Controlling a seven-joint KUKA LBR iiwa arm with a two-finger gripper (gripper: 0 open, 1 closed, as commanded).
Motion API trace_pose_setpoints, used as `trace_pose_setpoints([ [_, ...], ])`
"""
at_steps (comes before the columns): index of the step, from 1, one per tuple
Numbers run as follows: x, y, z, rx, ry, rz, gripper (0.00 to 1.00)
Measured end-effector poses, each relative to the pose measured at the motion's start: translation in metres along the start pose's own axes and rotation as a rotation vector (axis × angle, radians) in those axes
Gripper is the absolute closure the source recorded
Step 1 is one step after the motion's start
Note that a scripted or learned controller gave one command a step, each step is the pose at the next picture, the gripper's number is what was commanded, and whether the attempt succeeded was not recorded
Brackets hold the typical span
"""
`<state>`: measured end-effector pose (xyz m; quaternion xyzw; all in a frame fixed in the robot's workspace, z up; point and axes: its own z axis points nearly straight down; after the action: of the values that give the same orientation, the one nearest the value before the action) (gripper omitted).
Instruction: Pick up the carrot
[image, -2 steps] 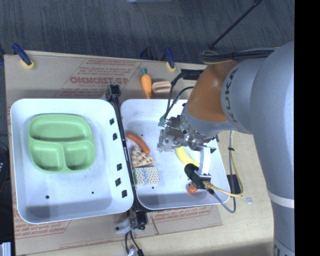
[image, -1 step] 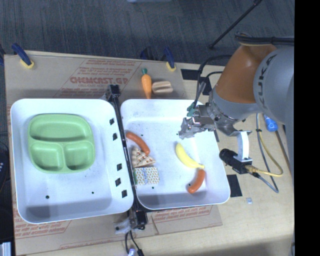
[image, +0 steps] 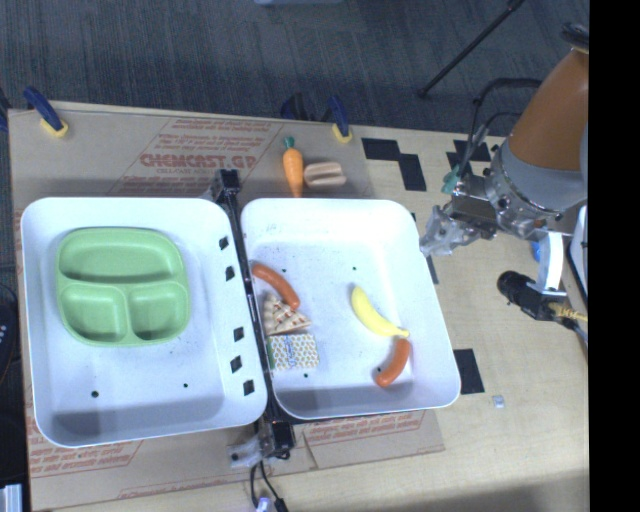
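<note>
The small orange carrot with a green top (image: 292, 167) lies on the brown cardboard sheet (image: 190, 150) near the upper middle of the frame, just above the rim of the right-hand shallow white bin (image: 425, 300) and outside both bins. Just beside it, to its right, sits a little tan hot dog in a bun (image: 324, 176).

The grey arm with the orange band (image: 552, 120) comes in at the upper right, and its two-finger gripper (image: 442, 232) hangs just off the right bin's upper right corner, well apart from the carrot. From here the tip is a pale blur, so I cannot tell how it is set; nothing is visibly in it.

Inside the right bin a yellow banana (image: 375, 312) lies near the middle, with an orange-red sausage (image: 392, 363) touching its lower end. Along the bin's left side lie another orange-red sausage (image: 276, 283), a tan waffle-like wedge (image: 287, 319) below it, and a pale speckled square (image: 293, 352) under that.

The left-hand white bin (image: 60, 400) holds a green three-part plastic tray (image: 122, 285) in its upper half.
</note>
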<state>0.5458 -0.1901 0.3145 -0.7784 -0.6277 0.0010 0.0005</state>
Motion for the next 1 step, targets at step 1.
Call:
trace_pose_setpoints([
  [1, 0.0547, -0.0472, 0.1582, 0.005, 0.002, -0.062, 1.00],
])
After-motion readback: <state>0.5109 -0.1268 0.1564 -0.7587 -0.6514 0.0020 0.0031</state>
